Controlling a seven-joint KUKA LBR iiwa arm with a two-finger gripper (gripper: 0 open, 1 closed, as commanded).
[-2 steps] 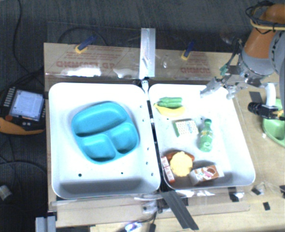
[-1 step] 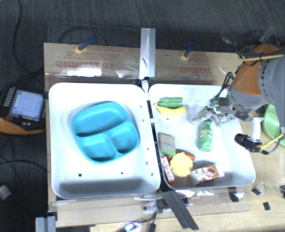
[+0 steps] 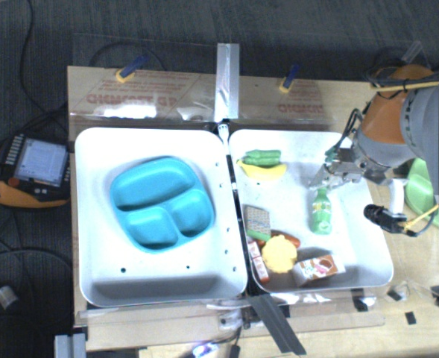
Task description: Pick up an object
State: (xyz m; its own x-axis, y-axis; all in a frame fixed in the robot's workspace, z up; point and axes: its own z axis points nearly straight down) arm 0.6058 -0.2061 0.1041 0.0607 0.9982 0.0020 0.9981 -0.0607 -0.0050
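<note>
The right bin holds several small items. A green bottle lies near its middle. A green pod rests on a yellow banana at the back left. A grey sponge-like block, a yellow round piece, a red packet and a small carton crowd the front. My gripper hangs over the right bin's back right, just above and right of the green bottle. Nothing shows between its fingers.
The left bin holds a blue compartment tray. The arm's orange band reaches in from the right. A light green object sits by the right bin's edge. A handheld pendant lies on the floor at left.
</note>
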